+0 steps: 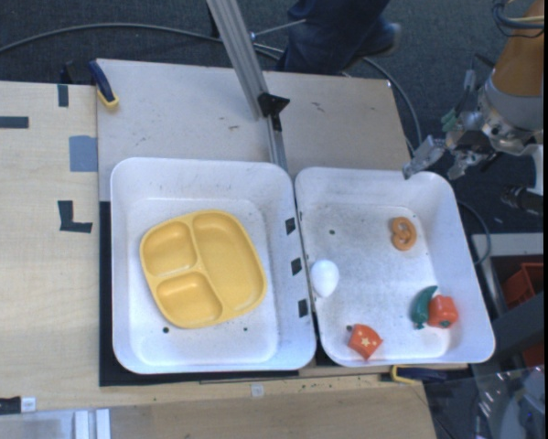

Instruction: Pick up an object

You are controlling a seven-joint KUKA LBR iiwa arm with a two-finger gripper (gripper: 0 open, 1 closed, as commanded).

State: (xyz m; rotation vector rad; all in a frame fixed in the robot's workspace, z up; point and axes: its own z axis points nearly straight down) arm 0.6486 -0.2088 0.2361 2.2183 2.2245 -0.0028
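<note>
Nothing had been picked up yet. The claw (438, 158) hung open and empty past the far right corner of the right bin (466, 245). Inside lay a pretzel (402, 233), white egg (325, 277), orange block (364, 340) and red pepper (435, 309); choosing, reaching and grasping remained.

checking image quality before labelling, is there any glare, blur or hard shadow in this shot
Camera view: lighting is soft and even, with no hard shadows; the glossy yellow three-compartment plastic plate shows only a mild sheen; the small white egg-shaped object is nearly washed out against the right shallow white bin; the end effector at the right looks slightly soft.
</note>
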